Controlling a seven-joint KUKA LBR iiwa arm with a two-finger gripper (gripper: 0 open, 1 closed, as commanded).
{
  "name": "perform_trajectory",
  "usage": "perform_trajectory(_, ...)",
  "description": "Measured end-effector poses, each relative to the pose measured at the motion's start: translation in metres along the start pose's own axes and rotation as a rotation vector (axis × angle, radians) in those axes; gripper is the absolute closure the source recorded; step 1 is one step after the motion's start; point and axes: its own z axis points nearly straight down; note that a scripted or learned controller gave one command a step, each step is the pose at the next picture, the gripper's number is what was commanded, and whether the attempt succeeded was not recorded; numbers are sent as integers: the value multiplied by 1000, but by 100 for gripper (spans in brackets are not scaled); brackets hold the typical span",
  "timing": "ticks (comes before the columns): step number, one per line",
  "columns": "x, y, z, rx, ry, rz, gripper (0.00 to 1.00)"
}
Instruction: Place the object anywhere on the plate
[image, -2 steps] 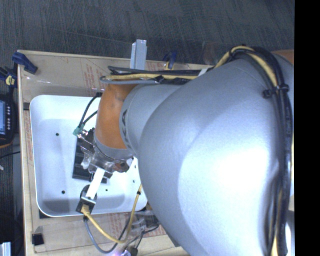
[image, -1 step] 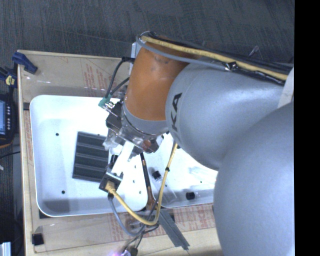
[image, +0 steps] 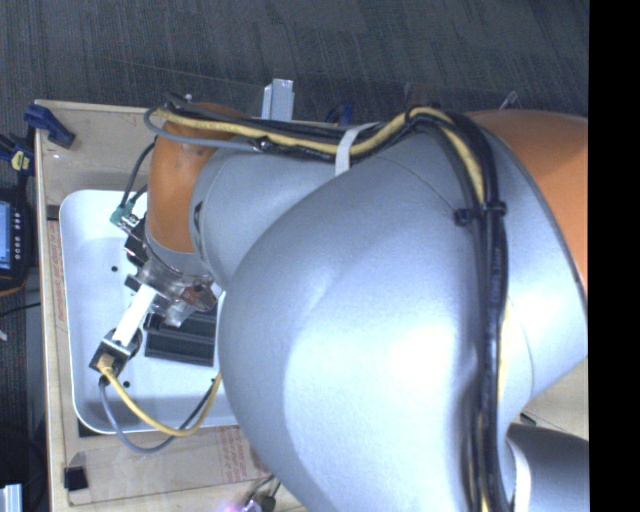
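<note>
One grey arm (image: 400, 300) covers most of the camera view, its orange band (image: 170, 195) above the wrist over the left white bin (image: 75, 300). The pincer (image: 170, 300) hangs low in that bin, just above a dark flat block (image: 180, 345) near the bin's middle; whether it is open or closed cannot be told. A yellow cable (image: 150, 420) loops along the bin's near edge.

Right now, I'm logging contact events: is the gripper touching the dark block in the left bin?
Cannot tell. In the camera view the gripper overlaps the dark block in the white bin, but the slant hides whether it rests on it or hangs above.
</note>
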Motion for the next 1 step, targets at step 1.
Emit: perform_trajectory(1,-81,2,-77,-3,4,-179,100)
